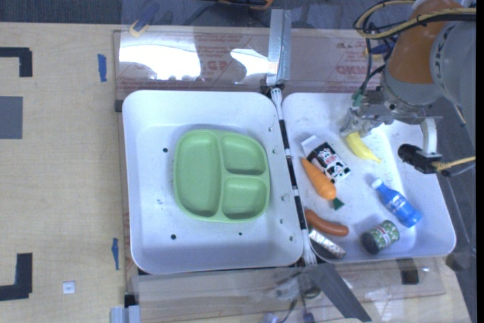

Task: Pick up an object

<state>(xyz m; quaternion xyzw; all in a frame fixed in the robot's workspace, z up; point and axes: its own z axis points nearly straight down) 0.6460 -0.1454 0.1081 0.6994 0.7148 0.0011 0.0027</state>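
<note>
White plastic makes up both shallow bins on the pale wooden bench point(60, 185), and their raised rims keep loose things from rolling off. From the overhead camera view, the left white bin point(144, 125) carries a light green divided plastic plate point(221, 175), lying flat near its middle, its three compartments bare.

All the small candidates for picking sit in the right white bin point(442, 227): a yellow plastic banana point(361, 147) near the far side, a small black-and-white printed carton point(327, 160), an orange toy carrot with a green stub point(321, 178) just beside that carton, a blue plastic bottle with a white cap point(396, 204), a reddish-brown toy sausage point(327, 223), a dark tin with a green label point(380, 236) and a silvery foil-like piece point(327, 244) at the near rim.

Reaching in from the right, the grey arm with its orange band point(414, 57) hangs its claw point(361, 119) just above the banana, likely lining up on it because it lies apart from its neighbours. Whether the claw is open or closed I cannot tell; nothing is visibly held.
</note>
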